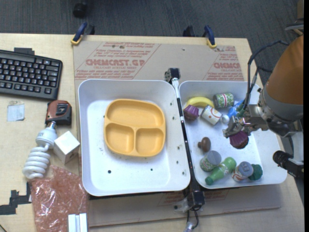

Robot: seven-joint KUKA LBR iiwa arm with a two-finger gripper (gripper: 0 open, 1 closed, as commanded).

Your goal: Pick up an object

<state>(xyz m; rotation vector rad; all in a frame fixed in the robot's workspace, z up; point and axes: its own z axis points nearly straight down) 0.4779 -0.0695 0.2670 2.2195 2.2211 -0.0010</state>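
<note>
At the near edge of the right bin [270,178], a green bottle [221,170], a grey cap [245,168] and a small can [210,160] are seen. Behind them, a purple object [239,139] lies directly under the gripper [235,128]; whether it is gripped cannot be told. Farther back, a banana [200,101] is seen. The left bin [91,144] is occupied by a yellow tray [135,127].
</note>
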